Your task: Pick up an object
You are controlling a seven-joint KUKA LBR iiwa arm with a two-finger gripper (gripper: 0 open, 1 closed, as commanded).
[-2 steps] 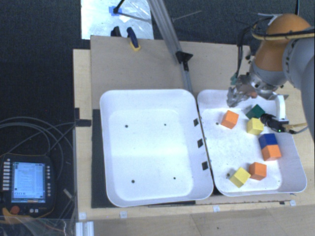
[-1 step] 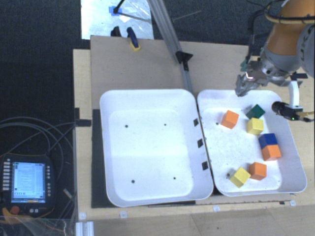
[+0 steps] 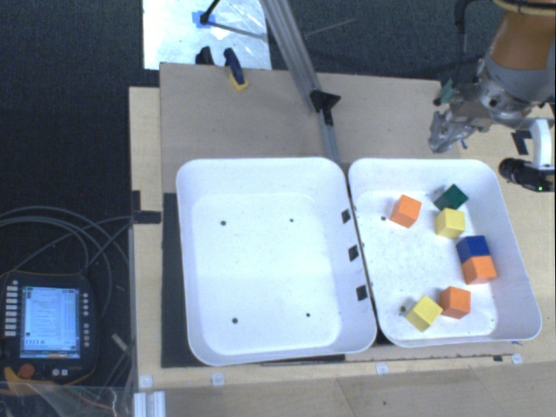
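While the grey arm with its orange band reaches in from the upper right, its hand [image 3: 447, 134] hangs above the bare table [image 3: 391, 115] just beyond the far rim of the right bin [image 3: 512, 320], well clear of everything inside it; whether it is clenched or released I cannot tell, and no block sits in it.

Two shallow white bins lie side by side on the table. Seven blocks sit in the right bin, counted by colour: three orange, two yellow, one green, one blue. One orange block [image 3: 405, 210] sits alone toward the far left of that bin. At the far right, the green block [image 3: 451, 197] sits just beyond a yellow block [image 3: 450, 222], the two touching or nearly so. Nearer along the right side, the blue block [image 3: 473, 248] sits against a second orange block [image 3: 479, 269]. At the near end, a third orange block [image 3: 454, 301] sits just right of the second yellow block [image 3: 425, 312].

The left bin [image 3: 195, 198] shows four small dark dots on its floor. Off to the near left, beside the table, a control pendant [image 3: 45, 324] with a lit screen lies among grey cables
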